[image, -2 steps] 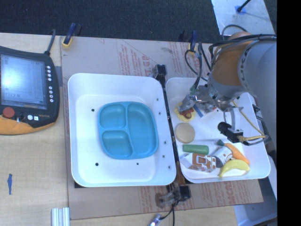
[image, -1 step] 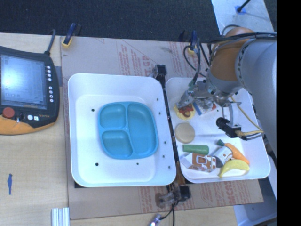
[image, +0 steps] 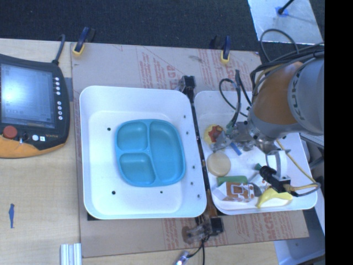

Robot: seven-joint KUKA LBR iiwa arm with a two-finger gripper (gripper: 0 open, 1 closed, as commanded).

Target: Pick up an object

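My gripper (image: 238,142) hangs low over the right bin (image: 309,203), among a tan disc (image: 219,163), banana (image: 271,199) and carton (image: 238,190); its grasp I cannot tell; nothing visibly lifted.

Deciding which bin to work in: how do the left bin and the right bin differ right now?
The left bin holds one thing, a blue divided plate lying flat in its middle; the right bin holds several small items, among them a tan round disc and a yellow piece. The arm hangs over the right bin, not over the left bin. The left bin looks wider in this view. Both are shallow, white and set side by side.
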